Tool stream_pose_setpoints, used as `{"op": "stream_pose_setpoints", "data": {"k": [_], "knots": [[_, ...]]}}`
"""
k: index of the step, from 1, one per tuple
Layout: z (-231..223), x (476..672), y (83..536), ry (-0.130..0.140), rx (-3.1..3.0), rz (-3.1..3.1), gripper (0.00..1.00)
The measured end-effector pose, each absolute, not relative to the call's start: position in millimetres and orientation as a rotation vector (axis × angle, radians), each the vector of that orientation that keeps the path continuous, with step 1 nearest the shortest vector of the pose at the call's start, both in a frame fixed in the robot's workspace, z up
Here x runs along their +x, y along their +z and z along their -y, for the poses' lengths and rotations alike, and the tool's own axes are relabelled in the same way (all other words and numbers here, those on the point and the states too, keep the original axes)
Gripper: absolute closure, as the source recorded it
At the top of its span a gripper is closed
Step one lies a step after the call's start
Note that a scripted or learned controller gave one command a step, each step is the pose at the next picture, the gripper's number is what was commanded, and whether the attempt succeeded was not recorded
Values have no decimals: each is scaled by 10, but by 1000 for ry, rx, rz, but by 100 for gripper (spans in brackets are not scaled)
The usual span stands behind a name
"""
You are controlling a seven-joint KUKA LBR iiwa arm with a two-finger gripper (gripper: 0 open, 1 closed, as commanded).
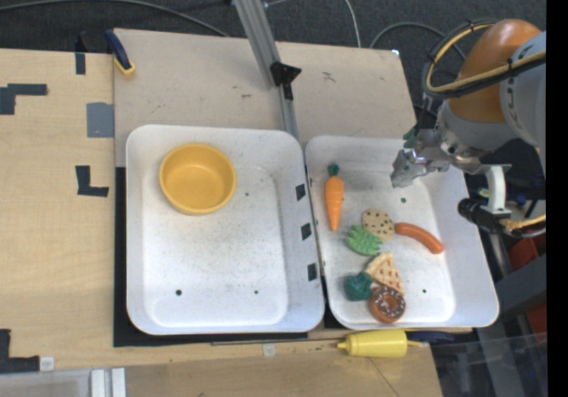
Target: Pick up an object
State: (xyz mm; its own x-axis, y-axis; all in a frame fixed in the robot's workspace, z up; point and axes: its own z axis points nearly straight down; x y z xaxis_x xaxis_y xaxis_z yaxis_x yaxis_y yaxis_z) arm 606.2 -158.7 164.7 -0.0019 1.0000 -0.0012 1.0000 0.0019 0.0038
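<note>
The right bin [461,297] holds toy food: a carrot [334,199], a cookie [378,224], a green leafy piece [362,241], a sausage [419,237], a pizza slice [385,271], a dark green piece [358,286] and a chocolate donut [388,305]. My gripper [405,170] hangs over the bin's upper right part, above and right of the cookie and up-left of the sausage. Nothing shows between its fingers.
The left bin [222,297] holds a yellow bowl [197,177] in its upper left corner. A yellow mustard bottle [377,345] lies on the bench below the right bin. A grey pole [257,22] slants in from the top, ending between the bins.
</note>
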Motion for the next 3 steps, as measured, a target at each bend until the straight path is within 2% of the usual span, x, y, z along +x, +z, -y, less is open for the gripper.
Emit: {"op": "stream_pose_setpoints", "data": {"k": [1,2,3], "knots": [[1587,6074,2103,3,2217,-2220,100],[972,5954,2140,1,2216,-2231,100],[559,5741,2135,-2,2218,-2228,100]]}}
